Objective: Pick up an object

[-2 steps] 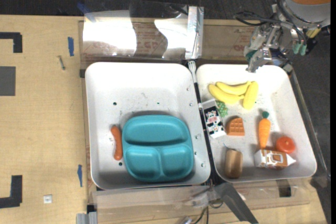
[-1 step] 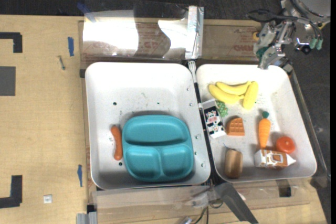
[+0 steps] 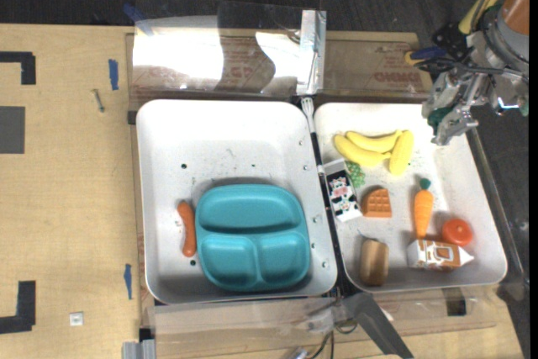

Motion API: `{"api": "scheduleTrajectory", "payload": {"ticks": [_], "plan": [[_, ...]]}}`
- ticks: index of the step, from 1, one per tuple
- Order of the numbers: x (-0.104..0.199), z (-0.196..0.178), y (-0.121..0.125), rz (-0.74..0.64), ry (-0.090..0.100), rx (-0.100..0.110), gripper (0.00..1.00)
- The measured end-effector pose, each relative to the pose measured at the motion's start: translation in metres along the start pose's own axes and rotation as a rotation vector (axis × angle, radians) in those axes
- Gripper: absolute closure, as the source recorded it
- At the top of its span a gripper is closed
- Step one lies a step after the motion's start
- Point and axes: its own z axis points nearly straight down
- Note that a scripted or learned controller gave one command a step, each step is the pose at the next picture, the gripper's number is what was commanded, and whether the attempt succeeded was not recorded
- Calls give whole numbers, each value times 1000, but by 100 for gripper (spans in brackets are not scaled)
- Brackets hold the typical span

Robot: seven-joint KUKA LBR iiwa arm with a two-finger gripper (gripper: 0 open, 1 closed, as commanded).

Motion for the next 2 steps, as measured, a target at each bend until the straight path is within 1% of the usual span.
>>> {"api": "scheduleTrajectory", "payload": {"ticks": [1, 2], "plan": [[40, -5, -8, -184, 1, -1, 100], [84, 16, 1, -312, 1, -1, 100]]}}
